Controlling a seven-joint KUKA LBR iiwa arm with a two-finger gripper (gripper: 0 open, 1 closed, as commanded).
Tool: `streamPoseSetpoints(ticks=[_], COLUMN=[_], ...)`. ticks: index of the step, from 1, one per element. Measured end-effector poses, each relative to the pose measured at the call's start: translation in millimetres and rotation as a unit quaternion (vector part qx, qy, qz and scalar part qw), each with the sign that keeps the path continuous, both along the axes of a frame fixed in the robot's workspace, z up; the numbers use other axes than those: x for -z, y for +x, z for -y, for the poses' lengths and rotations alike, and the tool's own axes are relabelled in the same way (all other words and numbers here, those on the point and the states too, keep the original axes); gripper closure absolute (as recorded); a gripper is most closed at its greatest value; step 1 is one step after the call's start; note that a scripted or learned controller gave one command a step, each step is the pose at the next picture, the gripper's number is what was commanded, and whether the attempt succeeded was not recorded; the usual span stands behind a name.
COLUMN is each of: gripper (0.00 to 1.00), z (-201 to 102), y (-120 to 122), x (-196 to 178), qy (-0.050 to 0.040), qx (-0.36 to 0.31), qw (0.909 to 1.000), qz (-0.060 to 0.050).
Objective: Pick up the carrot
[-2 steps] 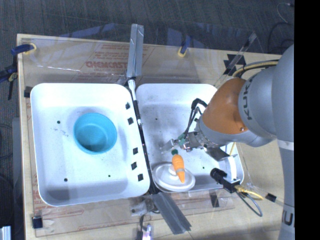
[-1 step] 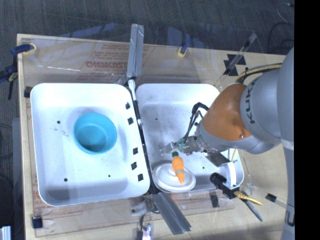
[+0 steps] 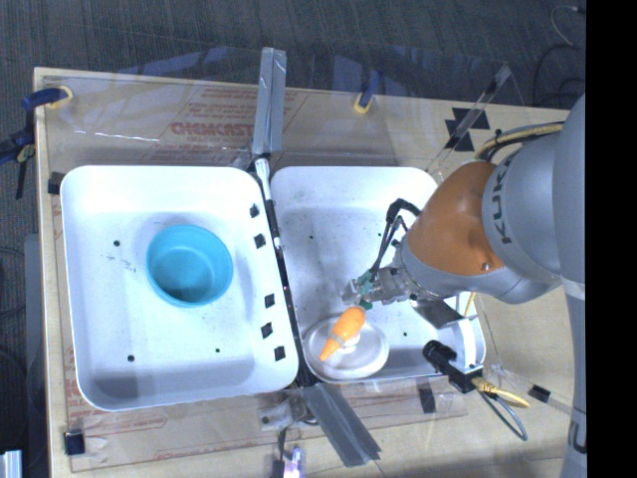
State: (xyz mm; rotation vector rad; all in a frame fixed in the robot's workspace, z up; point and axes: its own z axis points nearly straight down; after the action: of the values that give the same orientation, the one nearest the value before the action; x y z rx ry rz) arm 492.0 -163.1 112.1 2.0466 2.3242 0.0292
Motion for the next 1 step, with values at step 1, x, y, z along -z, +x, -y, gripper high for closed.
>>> streamPoseSetpoints(ticks=[1], gripper=[1.00], z=[-25.1], y=[-13.1], x=[-76.7], qy=[0.0089], qx=[0.075], qw=[0.9969], qz=[-0.022])
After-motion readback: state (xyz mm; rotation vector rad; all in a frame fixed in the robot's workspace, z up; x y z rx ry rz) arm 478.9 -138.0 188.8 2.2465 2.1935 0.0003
